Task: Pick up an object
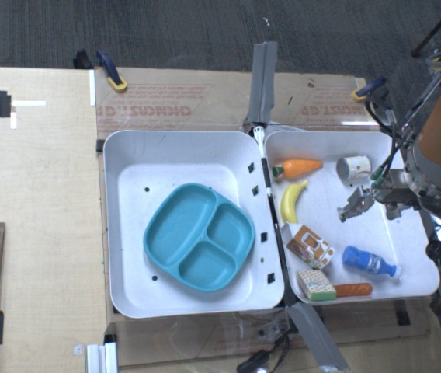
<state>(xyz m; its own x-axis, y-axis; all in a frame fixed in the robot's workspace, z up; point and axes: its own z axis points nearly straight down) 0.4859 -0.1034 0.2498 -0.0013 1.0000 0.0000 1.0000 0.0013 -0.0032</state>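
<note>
A blue divided plate lies in the left bin, seemingly flat.

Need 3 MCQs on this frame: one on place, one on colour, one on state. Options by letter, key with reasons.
1. Which bin holds the divided plate?
A. the left bin
B. the right bin
C. neither; it sits on the bench

2. What colour is the bottle in the right bin?
A. red
B. blue
C. green

3. How does the gripper stand to the objects?
A. closed around the banana
B. pressed on the plate
C. over a bare patch of the right bin, nothing between its fingers

Key:
1 A: the teal plate lies inside the left bin.
2 B: its body is blue with a white label.
3 C: it hangs right of the banana, below the small can, apart from both.
</note>
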